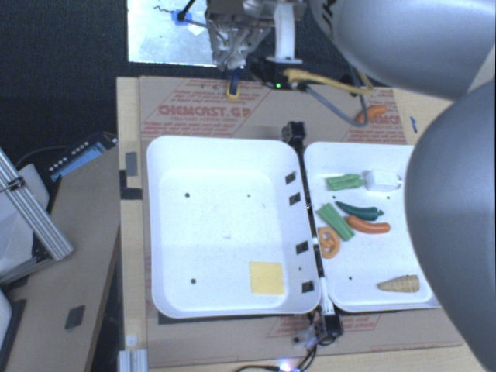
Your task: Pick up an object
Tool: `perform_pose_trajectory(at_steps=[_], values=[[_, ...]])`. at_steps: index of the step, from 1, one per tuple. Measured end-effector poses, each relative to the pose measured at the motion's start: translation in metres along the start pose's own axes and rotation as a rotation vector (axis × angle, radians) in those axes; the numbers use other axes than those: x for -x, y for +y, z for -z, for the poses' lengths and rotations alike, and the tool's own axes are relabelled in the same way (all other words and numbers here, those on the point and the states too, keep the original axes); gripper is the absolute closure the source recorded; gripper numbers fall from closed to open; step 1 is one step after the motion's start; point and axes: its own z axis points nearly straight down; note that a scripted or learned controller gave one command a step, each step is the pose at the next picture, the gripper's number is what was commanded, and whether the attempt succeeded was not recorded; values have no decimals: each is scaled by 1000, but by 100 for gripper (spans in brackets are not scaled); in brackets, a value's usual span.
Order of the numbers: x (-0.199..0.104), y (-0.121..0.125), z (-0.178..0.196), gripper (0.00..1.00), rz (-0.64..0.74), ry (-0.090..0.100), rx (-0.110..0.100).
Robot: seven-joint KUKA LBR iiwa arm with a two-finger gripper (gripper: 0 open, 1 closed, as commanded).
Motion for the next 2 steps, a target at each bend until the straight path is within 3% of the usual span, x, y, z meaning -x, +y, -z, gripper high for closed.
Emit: perform_pose_trajectory(at_steps=[1, 2], values=[[0, 0, 91, 100, 1, 2, 8], [6, 0, 94, 100, -4, -1, -1]])
